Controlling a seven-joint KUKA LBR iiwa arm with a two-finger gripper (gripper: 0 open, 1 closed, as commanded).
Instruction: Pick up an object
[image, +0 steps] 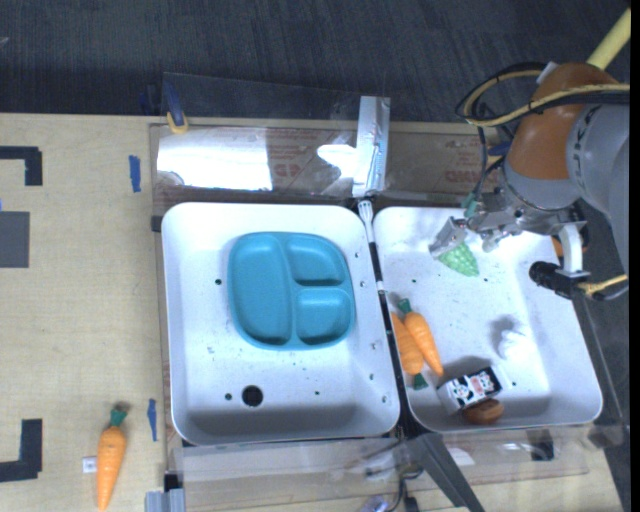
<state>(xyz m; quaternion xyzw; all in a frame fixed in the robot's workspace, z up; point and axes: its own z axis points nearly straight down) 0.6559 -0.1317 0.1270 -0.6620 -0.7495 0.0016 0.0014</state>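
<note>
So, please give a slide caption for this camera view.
Gripper above a green object in the right bin; blue tray in the left bin.

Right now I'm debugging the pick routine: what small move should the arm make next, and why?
Probably a short descent straight down. The gripper sits at the upper edge of the right bin, just above the green object, nearest of that bin's items, so lowering would bring the fingers around it.
</note>
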